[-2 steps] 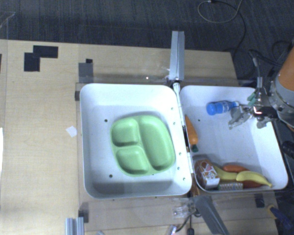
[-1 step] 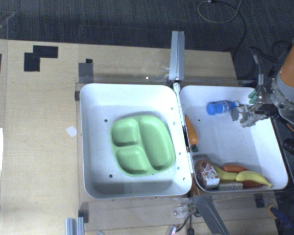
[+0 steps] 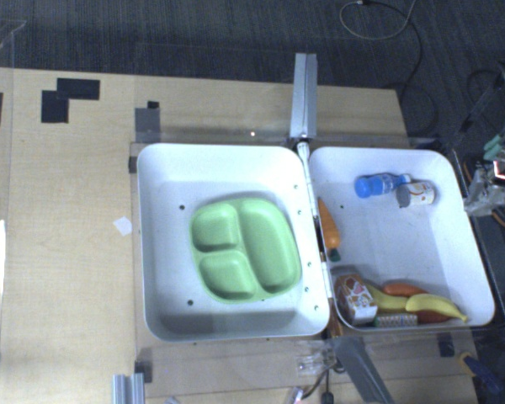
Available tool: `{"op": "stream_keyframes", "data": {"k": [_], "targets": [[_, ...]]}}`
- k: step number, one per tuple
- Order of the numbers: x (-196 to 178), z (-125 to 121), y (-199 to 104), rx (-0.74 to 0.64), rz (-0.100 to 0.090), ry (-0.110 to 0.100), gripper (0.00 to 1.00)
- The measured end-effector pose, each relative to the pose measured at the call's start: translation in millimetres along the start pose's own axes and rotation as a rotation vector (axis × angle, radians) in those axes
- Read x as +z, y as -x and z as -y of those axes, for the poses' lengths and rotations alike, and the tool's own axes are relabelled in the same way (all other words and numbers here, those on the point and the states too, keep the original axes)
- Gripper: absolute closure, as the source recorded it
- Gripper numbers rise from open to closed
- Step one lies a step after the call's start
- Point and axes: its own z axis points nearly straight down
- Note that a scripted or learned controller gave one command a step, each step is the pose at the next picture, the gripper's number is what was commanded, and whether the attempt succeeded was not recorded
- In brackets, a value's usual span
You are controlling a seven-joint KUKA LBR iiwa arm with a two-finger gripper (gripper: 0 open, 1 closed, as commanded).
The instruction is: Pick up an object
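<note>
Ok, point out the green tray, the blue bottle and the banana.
green tray (image 3: pixel 246 249): camera view, left bin, on the ridge between its compartments.
blue bottle (image 3: pixel 380 185): camera view, right bin, on the middle of its blue body.
banana (image 3: pixel 433 305): camera view, right bin's near edge, mid-length on its yellow skin.

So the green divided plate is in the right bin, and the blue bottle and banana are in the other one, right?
Not quite. The camera view shows the green divided plate in the left bin. The blue bottle and banana are in the other one, the right bin.
</note>
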Motion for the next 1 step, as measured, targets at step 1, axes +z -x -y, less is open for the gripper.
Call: {"op": "stream_keyframes", "data": {"k": [1], "targets": [[-56.1,7.1,-33.4,0.015,-0.001,0.0,1.0]]}}
